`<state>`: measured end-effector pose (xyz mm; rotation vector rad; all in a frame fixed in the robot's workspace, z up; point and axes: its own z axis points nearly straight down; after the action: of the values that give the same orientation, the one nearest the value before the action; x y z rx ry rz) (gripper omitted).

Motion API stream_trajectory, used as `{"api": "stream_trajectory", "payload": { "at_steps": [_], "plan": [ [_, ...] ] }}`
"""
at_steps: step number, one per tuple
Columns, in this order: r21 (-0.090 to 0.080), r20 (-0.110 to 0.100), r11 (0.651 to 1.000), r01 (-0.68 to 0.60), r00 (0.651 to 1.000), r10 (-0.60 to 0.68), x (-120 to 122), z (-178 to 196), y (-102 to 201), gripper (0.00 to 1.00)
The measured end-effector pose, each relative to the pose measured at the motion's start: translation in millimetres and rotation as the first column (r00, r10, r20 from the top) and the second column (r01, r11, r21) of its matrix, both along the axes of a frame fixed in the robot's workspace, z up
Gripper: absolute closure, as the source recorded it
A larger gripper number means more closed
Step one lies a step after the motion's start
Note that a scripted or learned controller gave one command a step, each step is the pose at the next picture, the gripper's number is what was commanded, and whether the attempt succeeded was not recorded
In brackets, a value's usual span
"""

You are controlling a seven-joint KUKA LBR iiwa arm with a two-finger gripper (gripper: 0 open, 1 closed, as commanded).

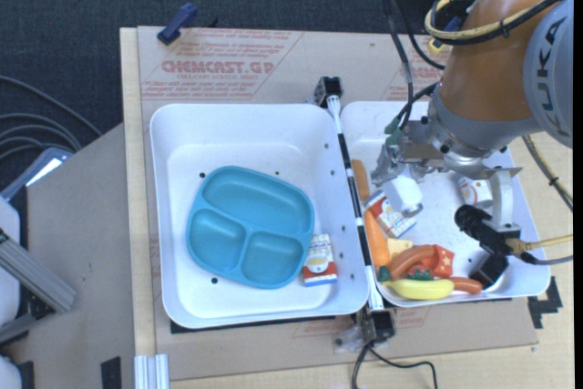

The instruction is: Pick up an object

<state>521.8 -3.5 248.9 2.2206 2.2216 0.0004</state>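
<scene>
Hanging low over the right bin (537, 282) in the middle right of the frame, the hand (393, 161), whose grip I cannot tell, is just above a small white cup (404, 192), light, stiff and best pinched across its sides.

A grey robot arm (537, 59) reaches in from the right edge; a broad orange band (492, 50) wraps it above the wrist; the wrist points downward and toward the left; below it the gripper (393, 167) hangs low, its body small and dark, partly hidden under the wrist's grey bulk.
</scene>
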Motion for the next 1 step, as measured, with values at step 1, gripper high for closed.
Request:
{"api": "stream_trajectory", "payload": {
  "at_steps": [1],
  "plan": [
    [-0.001, 0.001, 1.0, 0.001, 1.0, -0.001, 40.5, 8.9, -39.1, 1.0]
  ]
}}
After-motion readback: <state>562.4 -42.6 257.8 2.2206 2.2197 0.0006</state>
